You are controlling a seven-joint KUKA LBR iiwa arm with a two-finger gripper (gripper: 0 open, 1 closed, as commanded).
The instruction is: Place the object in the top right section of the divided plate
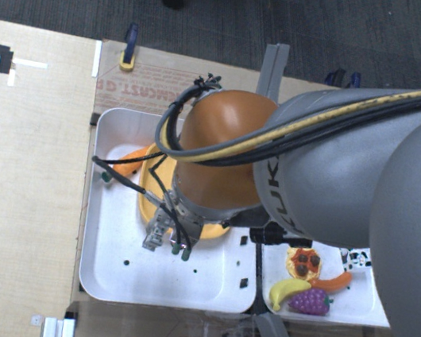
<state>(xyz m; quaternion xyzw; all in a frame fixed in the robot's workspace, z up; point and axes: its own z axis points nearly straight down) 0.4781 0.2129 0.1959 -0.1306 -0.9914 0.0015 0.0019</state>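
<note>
The yellow divided plate (146, 195) lies in the left bin (100, 265), mostly hidden under the arm's orange wrist band. An orange object (129, 162) shows at the plate's upper left edge, partly covered by black cables. My gripper (169, 240) hangs just past the plate's near rim, over the bin floor, pointing down. Nothing can be made out in its grasp from this angle. The plate's sections are hidden by the arm.
The right bin (373, 311) holds toy food: a red pizza piece (305, 261), a yellow banana (284, 292), purple grapes (309, 302) and an orange carrot (333, 281). The grey arm covers much of that bin. A small green bit (104, 178) lies by the left bin's wall.
</note>
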